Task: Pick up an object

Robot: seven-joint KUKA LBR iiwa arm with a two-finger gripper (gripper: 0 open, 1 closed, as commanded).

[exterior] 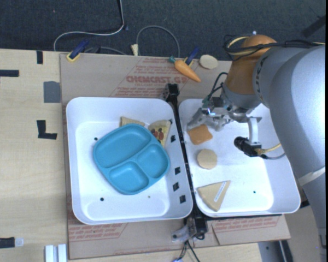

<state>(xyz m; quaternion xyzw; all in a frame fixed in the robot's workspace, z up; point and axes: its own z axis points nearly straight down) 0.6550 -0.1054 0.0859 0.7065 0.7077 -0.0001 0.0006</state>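
Bread slice [200, 134] lies just below the fingers [208, 116] (grip state unclear).

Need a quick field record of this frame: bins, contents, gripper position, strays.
left bin: blue divided plate, toast pieces tucked behind it
right bin: brown square piece, round tan piece, sandwich wedge
gripper: low over the right bin's far left corner, beside the brown square piece
outside bins: carrot, pale round piece on cardboard
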